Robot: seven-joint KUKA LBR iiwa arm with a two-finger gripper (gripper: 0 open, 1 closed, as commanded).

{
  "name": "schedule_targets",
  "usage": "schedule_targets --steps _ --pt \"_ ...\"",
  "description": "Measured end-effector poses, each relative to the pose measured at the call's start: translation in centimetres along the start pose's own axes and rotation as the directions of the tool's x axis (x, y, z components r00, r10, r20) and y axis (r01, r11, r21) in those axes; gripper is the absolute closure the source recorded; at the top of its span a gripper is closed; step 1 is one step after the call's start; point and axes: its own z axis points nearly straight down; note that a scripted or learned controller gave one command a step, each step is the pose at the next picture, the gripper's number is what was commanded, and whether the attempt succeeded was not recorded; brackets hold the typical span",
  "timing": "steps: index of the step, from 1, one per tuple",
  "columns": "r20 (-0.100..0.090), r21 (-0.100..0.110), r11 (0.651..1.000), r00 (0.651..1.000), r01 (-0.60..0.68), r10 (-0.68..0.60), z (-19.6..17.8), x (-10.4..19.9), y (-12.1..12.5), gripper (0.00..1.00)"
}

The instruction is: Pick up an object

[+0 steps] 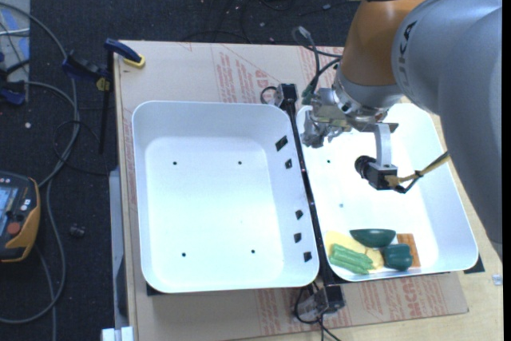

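Observation:
My gripper hangs over the far left corner of the right bin, close to the divider between the two bins. At that bin's near edge lies a small pile: a light green ridged piece, a dark green bowl-shaped piece, a teal piece, a yellow flat piece and an orange block. The gripper is well away from the pile, toward the far end of the bin. I see nothing held under the gripper.
The left bin sits beside the right one, and black clips run along the divider. A black fitting on a cable hangs from the wrist over the right bin. A blue and yellow clamp grips the bench's far left corner.

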Motion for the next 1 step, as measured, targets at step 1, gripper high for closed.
schedule_targets --steps 1 --pt "0.002 0.0 0.999 0.999 0.046 -0.046 -0.01 -5.69 -0.95 1.0"
